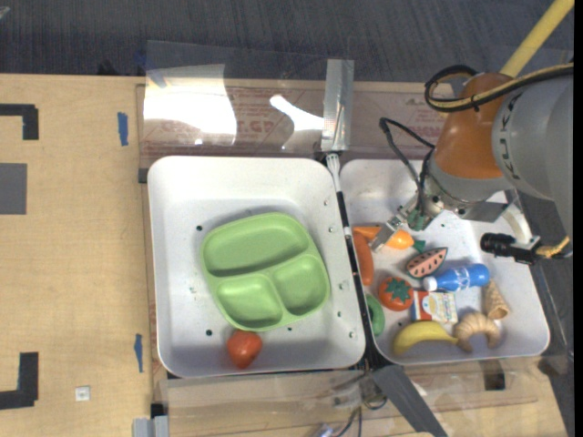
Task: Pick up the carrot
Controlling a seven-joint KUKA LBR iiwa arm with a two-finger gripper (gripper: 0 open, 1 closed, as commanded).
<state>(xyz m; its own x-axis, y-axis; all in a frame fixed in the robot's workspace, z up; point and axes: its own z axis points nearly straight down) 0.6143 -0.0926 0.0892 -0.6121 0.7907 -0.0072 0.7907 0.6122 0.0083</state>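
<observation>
The carrot (364,255) is a long orange tapered toy. It lies along the left wall of the right bin (533,321), wide end towards the back. My gripper (409,221) hangs low over the right bin's back half, a little right of the carrot's wide end and behind it. Just under the gripper's tip lies a small yellow-orange piece (398,239) with a green bit (419,243) beside it. I cannot tell whether that piece belongs to the carrot. Nothing visibly hangs from the gripper.
Around the carrot lie a watermelon slice (425,262), a red tomato (396,292), a blue bottle (462,277), a small carton (440,307), a banana (423,337) and a croissant (479,328). The left bin (173,198) holds a green divided plate (264,269) and a red fruit (243,348).
</observation>
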